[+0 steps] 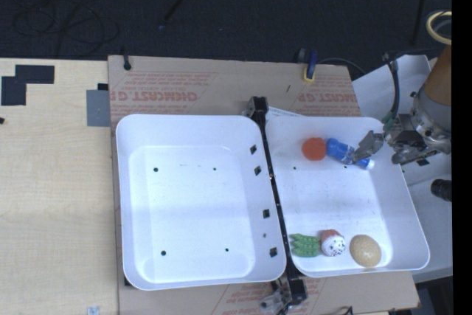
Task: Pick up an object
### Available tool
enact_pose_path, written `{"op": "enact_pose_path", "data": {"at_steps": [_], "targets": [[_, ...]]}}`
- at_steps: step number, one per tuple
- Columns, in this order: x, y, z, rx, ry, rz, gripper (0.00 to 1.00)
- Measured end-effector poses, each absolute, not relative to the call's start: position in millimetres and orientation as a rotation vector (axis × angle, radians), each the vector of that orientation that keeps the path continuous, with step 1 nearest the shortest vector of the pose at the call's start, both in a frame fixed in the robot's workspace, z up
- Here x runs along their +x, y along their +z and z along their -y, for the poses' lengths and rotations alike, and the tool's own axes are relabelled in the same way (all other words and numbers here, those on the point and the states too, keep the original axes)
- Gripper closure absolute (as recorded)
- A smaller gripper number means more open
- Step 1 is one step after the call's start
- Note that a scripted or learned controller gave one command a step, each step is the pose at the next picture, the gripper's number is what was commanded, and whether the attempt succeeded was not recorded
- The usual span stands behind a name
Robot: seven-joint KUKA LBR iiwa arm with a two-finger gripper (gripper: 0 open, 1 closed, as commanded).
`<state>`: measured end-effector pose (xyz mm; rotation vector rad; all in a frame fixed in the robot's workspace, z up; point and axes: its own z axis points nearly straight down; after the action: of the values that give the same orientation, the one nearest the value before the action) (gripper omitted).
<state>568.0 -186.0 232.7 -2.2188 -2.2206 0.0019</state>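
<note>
A grey two-finger gripper (pixel 380 146) hangs with fingers spread wide over the right white plastic bin (pixel 398 195), one fingertip touching a small blue cylinder (pixel 341 150) lying beside an orange ball (pixel 314 149); nothing sits between the fingers.

Bright light shines on the two white bins (pixel 193 129), and they glow a bit. The back is very dark. The picture looks soft and slightly fuzzy.

arm (pixel 441 96): orange band; grey metal wrist | gripper (pixel 387 144): grey fingers; black cable
</note>
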Motion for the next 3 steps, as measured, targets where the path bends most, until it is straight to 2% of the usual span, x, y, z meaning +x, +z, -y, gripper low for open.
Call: {"op": "enact_pose_path", "data": {"at_steps": [1,2,3], "targets": [[568.0,242,186,-2.216,0.002,2.221,1.00],[550.9,305,150,-2.219,-0.002,2.225,1.00],[551.2,352,121,-2.219,0.000,2.223,1.00]]}}
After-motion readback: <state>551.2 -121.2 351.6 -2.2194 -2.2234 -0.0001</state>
